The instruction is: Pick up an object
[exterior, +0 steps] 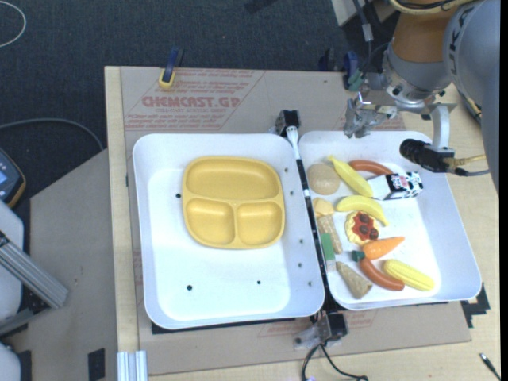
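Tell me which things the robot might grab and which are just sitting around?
For grabbing, all in the right bin: bananas, carrot, corn, sausages, pizza, cookie. The gripper hangs above the bin's far edge.

Just sitting around: yellow tray in the left bin, yellow clamp, cables.

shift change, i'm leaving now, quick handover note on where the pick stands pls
Gripper: above the far rim of the right bin, nothing between its fingers that I can see; open or shut unclear.
Things: toy food in the right bin, including two bananas, a carrot, a corn cob. A yellow divided tray sits in the left bin.
Done: nothing picked.
Left: descend, grasp, lift.
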